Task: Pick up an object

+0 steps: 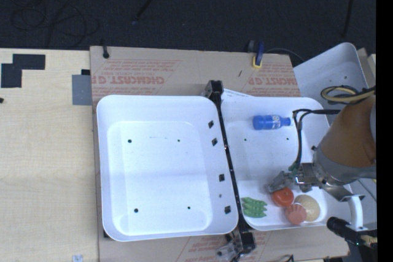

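Two white bins are seen on a cardboard-covered bench. Gripper is lowered into the right bin, right beside the red object; grip state cannot be told. Nothing is seen lifted, so the pick appears not yet done. Counted in the right bin: one blue bottle, one green item, one red object, one pink piece, one cream piece. Left bin: no objects.

A single fixed camera looks down on the bench from above at a slant, far enough off to take in both white bins: the left bin and the right bin. Dark floor lies beyond; the arm enters from the right.
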You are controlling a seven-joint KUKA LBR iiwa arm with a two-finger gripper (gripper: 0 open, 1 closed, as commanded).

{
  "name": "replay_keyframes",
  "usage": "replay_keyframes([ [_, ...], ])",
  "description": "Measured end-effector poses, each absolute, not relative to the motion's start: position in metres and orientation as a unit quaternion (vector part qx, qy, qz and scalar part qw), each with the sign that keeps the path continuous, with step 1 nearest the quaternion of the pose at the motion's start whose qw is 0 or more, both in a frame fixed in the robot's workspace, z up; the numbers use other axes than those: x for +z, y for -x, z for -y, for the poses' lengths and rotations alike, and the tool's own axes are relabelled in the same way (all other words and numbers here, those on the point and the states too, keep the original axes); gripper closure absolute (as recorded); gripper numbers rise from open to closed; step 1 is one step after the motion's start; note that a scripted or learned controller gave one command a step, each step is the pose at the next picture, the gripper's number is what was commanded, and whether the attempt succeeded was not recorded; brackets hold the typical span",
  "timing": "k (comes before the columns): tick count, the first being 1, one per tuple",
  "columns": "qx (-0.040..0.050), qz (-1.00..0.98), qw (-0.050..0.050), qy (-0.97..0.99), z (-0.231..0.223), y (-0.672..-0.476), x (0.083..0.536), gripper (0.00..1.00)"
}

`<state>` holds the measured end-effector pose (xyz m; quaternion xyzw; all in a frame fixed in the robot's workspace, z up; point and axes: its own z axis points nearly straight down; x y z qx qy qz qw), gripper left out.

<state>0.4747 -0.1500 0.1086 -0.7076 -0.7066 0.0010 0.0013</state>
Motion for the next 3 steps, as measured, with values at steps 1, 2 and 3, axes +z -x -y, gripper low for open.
replay_keyframes([
  [1,0.0012,0.705,0.002,0.709,0.150,-0.475,0.118,1.00],
  [2,-0.0021,0.710,-0.001,0.705,0.076,-0.481,0.219,1.00],
  [3,0.0014,0.708,0.003,0.706,0.020,-0.475,0.186,1.00],
])
